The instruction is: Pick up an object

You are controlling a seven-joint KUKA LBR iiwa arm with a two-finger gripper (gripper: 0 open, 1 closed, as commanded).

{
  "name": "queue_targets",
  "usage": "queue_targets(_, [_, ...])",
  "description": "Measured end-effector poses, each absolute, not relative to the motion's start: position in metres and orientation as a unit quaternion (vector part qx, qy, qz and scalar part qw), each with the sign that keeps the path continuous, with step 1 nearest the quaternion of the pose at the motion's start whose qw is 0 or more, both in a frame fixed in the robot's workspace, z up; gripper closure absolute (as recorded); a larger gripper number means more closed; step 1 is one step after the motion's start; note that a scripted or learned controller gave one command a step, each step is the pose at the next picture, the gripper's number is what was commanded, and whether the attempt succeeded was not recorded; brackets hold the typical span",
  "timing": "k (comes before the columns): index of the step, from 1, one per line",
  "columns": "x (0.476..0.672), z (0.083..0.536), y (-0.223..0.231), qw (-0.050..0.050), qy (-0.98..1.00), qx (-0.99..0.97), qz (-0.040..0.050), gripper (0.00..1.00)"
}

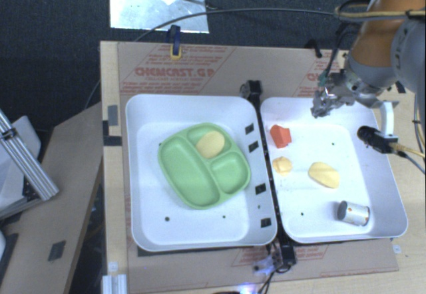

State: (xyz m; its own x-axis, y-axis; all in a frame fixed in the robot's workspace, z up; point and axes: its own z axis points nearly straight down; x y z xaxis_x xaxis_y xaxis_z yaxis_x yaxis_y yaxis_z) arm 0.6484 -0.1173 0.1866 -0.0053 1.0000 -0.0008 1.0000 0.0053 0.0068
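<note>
The right bin (373,153) holds a red block (281,135) near its left wall, a small yellow piece (283,165) below it, a larger yellow piece (324,175) in the middle and a silver can (353,213) lying on its side at the front. My gripper (321,108) hangs over the bin's back edge, right of and above the red block, with nothing visibly in it. In the left bin (153,120) a green divided tray (200,166) carries a yellow piece (211,144) in its upper compartment.
A black divider with clips (263,153) runs between the two bins. A black fitting (373,138) juts in over the right bin's right wall. A cable (266,12) arcs across the back. An aluminium rail (26,159) stands at the left.
</note>
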Motion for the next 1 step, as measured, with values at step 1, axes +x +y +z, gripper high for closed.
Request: queue_targets(1, [0.6502, 0.2368, -0.1173, 0.003, 0.709, 0.705, 0.0023, 1.0])
